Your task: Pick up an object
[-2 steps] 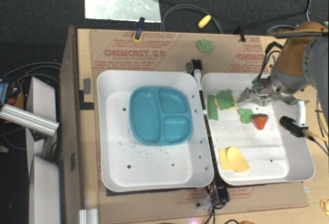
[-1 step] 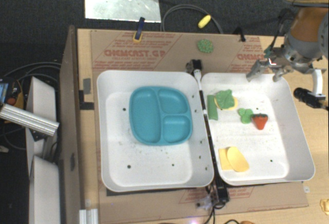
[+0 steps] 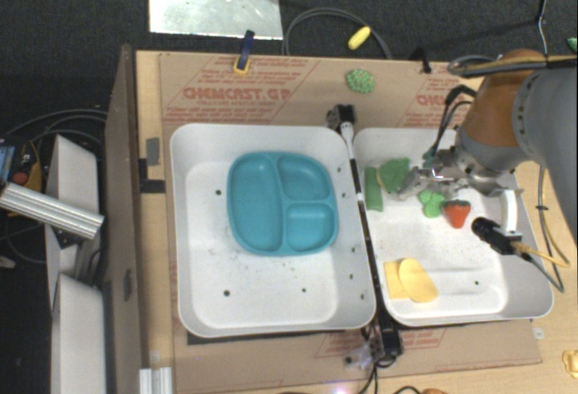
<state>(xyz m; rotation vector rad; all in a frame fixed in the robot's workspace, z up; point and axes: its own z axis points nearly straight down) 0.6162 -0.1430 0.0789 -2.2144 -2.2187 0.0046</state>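
My gripper (image 3: 430,179) is low inside the right bin (image 3: 470,297), in its far half. The task is, as I judge it, not yet done: I see no object lifted, and no object that I can call held. Whether the gripper is released or clenched I cannot tell, because my own wrist covers it from above. The things I could take lie close around it. A flat green piece (image 3: 395,172) is just beside the gripper, on the side toward the left bin (image 3: 194,229), and is maybe touching it. A long green piece (image 3: 371,189) lies along the wall between the two bins. A small green thing (image 3: 433,204) and a red thing (image 3: 459,215) lie together just on the near side of the gripper. Two yellow pieces (image 3: 411,280) rest apart from these, at the near corner of the same bin. The left bin carries a blue divided plate (image 3: 280,202), well apart from my gripper. So the approach looks finished, I think. What is left is to close on one thing, most likely the flat green piece or the small green thing, and to lift it free.
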